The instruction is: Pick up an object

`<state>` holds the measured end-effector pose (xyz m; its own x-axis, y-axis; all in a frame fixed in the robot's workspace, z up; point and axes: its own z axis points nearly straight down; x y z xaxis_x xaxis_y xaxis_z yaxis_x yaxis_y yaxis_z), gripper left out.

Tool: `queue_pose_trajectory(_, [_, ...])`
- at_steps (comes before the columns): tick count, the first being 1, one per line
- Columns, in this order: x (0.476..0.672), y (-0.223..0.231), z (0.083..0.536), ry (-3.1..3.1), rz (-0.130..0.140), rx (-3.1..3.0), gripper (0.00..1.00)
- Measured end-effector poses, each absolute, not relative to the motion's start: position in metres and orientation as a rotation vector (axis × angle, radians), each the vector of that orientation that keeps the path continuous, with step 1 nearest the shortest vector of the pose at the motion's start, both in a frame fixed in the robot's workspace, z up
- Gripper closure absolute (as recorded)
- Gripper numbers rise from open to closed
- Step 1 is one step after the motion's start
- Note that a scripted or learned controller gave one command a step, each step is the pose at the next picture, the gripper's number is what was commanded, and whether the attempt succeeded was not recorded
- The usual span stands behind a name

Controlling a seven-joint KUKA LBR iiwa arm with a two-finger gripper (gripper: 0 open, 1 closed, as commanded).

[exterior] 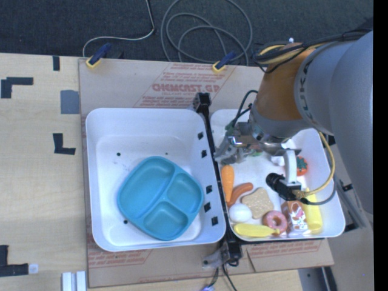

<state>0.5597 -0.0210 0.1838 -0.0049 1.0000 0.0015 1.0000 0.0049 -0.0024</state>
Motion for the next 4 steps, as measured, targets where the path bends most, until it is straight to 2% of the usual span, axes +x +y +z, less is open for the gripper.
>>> queue_pose_trajectory(1, [0.561, -0.043, 0.184, -2.22, 0.003, -2.222, 1.0])
queue_pose_trajectory(2, [0.543, -0.025, 0.217, -2.225, -0.003, -2.219, 1.0])
queue_pose_trajectory(3, [0.552, 0.021, 0.209, -2.226, 0.001, -2.213, 1.0])
queue_pose_trajectory(4, [0.553, 0.016, 0.2, -2.221, 0.005, -2.219, 1.0])
